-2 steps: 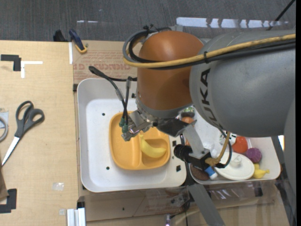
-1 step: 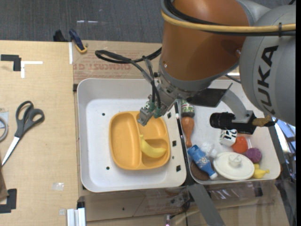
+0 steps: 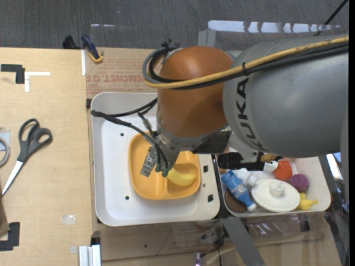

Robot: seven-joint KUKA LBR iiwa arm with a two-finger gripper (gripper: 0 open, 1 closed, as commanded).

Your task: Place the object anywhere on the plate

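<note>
Banana [image 3: 183, 176] lies crosswise on the plate [image 3: 140, 173].

A robot lab, big grey and orange robot arm [image 3: 233, 98] over two white bins [image 3: 108, 165], wooden bench [image 3: 44, 204] with scissors [image 3: 25, 146], toys [image 3: 266, 187] in one bin

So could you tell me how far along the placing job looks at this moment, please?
Largely done, by the look of it: a yellow banana-like object lies on the orange divided plate in the left bin. In hand: the gripper hangs low over the plate, right beside the object. Whether it has let go is unclear from here. Left: confirm release and lift the arm away.
</note>
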